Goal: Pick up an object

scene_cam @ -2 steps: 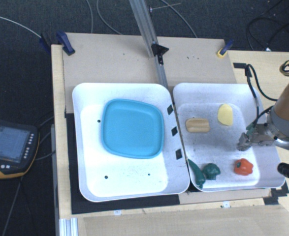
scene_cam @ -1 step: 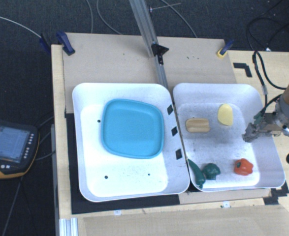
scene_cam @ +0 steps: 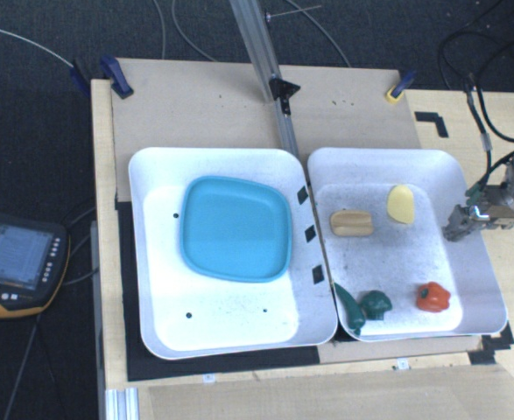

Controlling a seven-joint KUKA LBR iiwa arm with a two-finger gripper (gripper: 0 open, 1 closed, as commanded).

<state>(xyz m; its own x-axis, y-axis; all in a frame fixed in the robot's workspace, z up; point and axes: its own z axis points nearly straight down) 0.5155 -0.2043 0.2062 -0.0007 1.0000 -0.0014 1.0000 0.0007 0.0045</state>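
The right bin holds several small objects. A yellow lemon-like piece lies near the back, with a tan bread roll to its left. A red pepper sits at the front right and a green vegetable at the front left corner. My gripper hangs over the right bin's right wall, to the right of the yellow piece and above the red pepper. Nothing shows in it.
The left bin holds a blue square plate. A metal rail slants down from the top toward the gap between the bins. Cables lie on the dark floor, and a teach pendant rests at the far left.
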